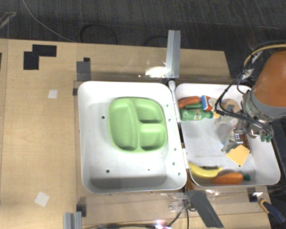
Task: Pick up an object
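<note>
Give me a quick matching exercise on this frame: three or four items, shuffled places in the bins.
Items:
1. green divided tray
2. banana
3. yellow wedge
4. green bottle

Places:
A. right bin, near the far-left corner
B. left bin, middle
C. right bin, just below the end effector
D. right bin, front edge beside the carrot

Pairs: 1-B, 2-D, 3-C, 4-A

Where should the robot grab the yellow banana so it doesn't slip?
Probably around the middle of the banana, coming straight down from above. It lies flat along the right bin's near wall, with the carrot touching its right end, so the fingers should straddle its narrow width.
</note>
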Available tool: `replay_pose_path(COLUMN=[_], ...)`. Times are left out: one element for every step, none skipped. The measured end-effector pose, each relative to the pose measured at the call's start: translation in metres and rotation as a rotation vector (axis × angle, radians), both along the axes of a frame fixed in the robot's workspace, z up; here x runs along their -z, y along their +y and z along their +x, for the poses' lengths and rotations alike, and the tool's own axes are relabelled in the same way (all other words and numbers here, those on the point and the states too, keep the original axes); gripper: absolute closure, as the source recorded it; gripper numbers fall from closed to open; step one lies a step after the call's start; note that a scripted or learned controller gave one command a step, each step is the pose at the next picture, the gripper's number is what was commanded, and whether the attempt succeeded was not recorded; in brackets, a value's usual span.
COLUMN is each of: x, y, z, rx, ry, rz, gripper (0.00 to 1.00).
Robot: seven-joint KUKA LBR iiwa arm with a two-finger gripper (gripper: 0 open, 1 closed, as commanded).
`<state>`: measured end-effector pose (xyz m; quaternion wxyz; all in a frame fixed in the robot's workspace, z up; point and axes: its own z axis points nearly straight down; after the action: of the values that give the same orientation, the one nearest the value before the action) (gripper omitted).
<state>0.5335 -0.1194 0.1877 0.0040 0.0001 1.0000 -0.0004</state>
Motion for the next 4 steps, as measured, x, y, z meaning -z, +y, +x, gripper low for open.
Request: replay_pose_path(x=[0.093,0.096,0.096,0.096], y=[-0.039,-0.044,-0.044,-0.014], z=[-0.025,-0.034,-0.033,-0.035], rx=[-0.145,-0.077,-0.143,-0.132], ry=[-0.002,-0.016,-0.015,-0.014], rz=[-0.002,-0.004,-0.004,-0.006], gripper=[0.00,0.00,0.00,0.00])
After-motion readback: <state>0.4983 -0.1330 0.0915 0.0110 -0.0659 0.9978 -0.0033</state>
